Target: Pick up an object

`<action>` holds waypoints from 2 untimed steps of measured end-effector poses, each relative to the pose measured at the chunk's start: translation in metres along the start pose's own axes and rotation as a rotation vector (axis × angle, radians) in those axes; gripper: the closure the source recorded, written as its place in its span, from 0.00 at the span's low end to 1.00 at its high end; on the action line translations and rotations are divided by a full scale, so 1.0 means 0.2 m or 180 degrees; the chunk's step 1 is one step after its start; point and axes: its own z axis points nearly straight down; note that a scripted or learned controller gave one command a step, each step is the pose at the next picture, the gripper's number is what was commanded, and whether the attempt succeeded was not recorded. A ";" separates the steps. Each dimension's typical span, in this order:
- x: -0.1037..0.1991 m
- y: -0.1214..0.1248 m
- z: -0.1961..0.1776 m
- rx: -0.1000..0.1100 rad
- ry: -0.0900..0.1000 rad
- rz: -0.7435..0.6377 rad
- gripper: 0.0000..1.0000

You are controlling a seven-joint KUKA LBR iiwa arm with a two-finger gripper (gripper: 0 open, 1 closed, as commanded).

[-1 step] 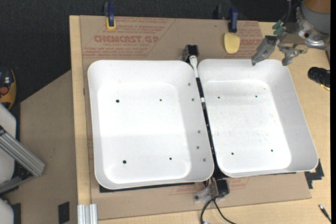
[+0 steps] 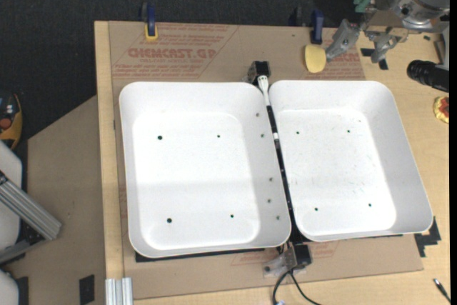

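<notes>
A small pale yellow object [image 2: 315, 58] lies on the brown board just behind the far left corner of the right bin [image 2: 400, 153], outside both bins. My gripper [image 2: 357, 53] hangs at the top right above the board's far edge, open. Its left fingertip [image 2: 334, 50] is right beside the yellow object, touching it or nearly so. The right finger [image 2: 382, 50] stands well apart from the object, which is not between the fingers. The left bin [image 2: 136, 153] shows bare white floor with small dark dots.
Blue clamps [image 2: 149, 16] [image 2: 316, 25] grip the board's far edge. A black clip [image 2: 258, 71] sits where the bins meet at the back, and cables [image 2: 289, 264] at the front. A small red and yellow item [image 2: 443, 108] lies at the right edge.
</notes>
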 end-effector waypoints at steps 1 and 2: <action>-0.02 0.00 -0.03 0.0014 -0.0005 0.0014 1.00; 0.30 0.13 0.43 0.0059 0.0008 0.0001 1.00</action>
